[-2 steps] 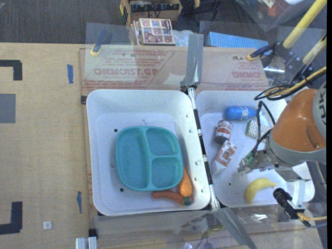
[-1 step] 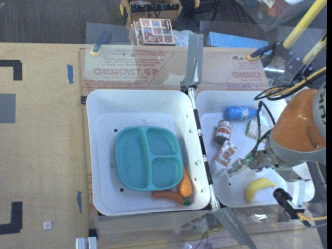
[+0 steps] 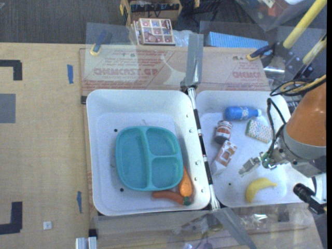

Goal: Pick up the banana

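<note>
The yellow banana (image 3: 259, 189) lies near the front of the right bin (image 3: 236, 198), curved and flat on the floor. My gripper (image 3: 251, 165) hangs just above and behind it, a little to its left, at the end of the grey arm with the orange band (image 3: 310, 119). It is apart from the banana, with nothing seen in it.
Also in the right bin are a blue bottle (image 3: 241, 112), a small dark can (image 3: 223, 131), a white and orange packet (image 3: 226, 153) and a green patterned pad (image 3: 258, 130). In the left bin (image 3: 98, 139), a teal divided plate (image 3: 149, 158) sits beside a carrot (image 3: 170, 195) and an orange piece (image 3: 185, 183).
</note>
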Robot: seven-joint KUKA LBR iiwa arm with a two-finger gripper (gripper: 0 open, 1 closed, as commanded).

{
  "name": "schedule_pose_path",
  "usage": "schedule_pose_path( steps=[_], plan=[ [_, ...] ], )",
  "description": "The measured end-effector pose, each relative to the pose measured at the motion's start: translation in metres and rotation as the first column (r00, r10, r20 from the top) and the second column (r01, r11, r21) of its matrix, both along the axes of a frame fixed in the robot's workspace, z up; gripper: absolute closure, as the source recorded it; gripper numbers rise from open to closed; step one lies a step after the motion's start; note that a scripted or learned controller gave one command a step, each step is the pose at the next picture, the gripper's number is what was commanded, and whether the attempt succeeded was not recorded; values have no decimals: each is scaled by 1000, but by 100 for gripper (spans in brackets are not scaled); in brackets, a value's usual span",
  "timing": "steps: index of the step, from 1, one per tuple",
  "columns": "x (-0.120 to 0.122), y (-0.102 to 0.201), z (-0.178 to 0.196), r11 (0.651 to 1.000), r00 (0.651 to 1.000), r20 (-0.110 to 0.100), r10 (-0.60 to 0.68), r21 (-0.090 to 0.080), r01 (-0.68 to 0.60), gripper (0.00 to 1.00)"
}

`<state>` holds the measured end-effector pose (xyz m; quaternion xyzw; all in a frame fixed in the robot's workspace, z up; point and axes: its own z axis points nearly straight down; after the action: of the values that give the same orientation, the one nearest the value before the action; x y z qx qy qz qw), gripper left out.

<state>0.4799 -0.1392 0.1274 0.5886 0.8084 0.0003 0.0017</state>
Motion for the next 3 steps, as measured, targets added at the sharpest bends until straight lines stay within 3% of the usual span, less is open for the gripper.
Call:
schedule_pose_path(
  steps=[1, 2, 3],
  plan=[
    [0, 17, 3, 985, 985, -2, 170, 1, -170, 0],
    [1, 11, 20, 952, 952, 1, 307, -2, -307, 0],
    [-1, 17, -13, 960, 960, -3, 280, 2, -280, 0]
  ],
)
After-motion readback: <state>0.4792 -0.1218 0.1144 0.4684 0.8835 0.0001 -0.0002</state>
